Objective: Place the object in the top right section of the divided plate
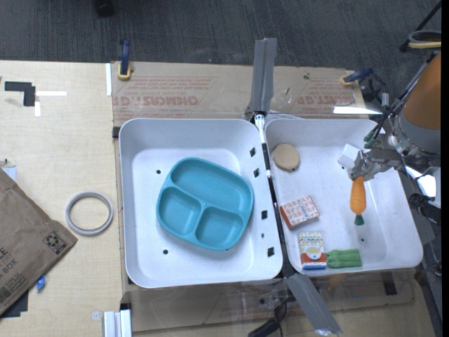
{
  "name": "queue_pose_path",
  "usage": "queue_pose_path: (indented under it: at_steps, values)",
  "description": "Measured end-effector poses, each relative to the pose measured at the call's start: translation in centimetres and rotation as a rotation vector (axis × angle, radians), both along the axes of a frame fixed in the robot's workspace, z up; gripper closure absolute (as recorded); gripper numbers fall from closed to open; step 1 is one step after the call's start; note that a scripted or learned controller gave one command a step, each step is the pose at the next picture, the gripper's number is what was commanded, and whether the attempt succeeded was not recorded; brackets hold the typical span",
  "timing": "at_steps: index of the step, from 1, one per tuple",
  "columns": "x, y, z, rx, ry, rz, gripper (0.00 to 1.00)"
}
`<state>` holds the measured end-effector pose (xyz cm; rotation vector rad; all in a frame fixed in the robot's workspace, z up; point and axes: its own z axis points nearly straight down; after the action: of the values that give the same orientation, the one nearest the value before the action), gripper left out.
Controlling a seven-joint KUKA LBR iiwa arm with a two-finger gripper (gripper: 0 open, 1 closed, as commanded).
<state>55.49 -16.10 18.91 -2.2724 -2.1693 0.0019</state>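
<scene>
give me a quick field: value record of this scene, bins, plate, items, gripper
left bin: holds a blue divided plate, three sections, nothing in them
right bin: holds five items
carrot: upright in view, orange with green tip at the bottom, right under the gripper
round tan piece: top left of right bin
red box: left-centre
small carton: bottom, beside the green item
gripper: over right bin, at carrot's top end; grasp unclear
bench extras: tape ring, left of the bins

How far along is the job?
Nothing is done yet: the blue plate in the left bin has all three sections bare. In hand: the hand sits at the top of the carrot, over the right bin. Left: carry it across to the plate's top right section.
</scene>
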Motion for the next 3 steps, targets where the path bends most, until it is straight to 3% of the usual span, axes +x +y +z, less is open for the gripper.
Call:
queue_pose_path:
  at_steps: [1, 2, 3]
  values:
    - [-7.7, -4.5, 1.9, 0.000, 0.002, -0.004, 1.00]
    - [-7.6, -4.8, 11.9, -0.002, -0.002, 0.357, 1.00]
    - [-7.6, -6.1, 13.9, -0.002, -0.002, 0.649, 1.00]
